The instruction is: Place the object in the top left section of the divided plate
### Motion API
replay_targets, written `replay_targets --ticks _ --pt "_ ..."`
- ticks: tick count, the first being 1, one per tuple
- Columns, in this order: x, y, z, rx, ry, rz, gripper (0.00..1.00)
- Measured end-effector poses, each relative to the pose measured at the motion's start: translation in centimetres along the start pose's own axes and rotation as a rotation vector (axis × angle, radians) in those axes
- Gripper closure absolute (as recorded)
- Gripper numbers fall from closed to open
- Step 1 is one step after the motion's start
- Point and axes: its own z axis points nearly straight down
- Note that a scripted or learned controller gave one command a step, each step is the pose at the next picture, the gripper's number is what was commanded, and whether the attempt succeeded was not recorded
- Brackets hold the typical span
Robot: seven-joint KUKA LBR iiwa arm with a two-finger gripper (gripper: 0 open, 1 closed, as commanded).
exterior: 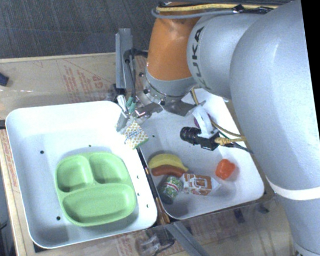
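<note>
A green divided plate (95, 188) lies in the left bin (26, 143), with two small sections at its top and one wide section below. All its sections are bare. My gripper (128, 118) hangs over the wall between the two bins, just up and right of the plate. A small white packet with a blue and yellow pattern (133, 135) dangles from its fingertips, above the left bin's right rim. The gripper is shut on it.
The right bin (249, 192) holds a banana with a red piece against it (166, 164), a small green can (171, 188), a brown and white carton (198, 184) and an orange-red object (226, 169). The arm's grey body (260, 81) covers that bin's upper right.
</note>
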Motion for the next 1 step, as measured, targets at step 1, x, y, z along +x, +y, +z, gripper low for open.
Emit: replay_targets --ticks 1 --pt "7.2 -5.83 1.63 0.003 -0.001 -0.078 1.0"
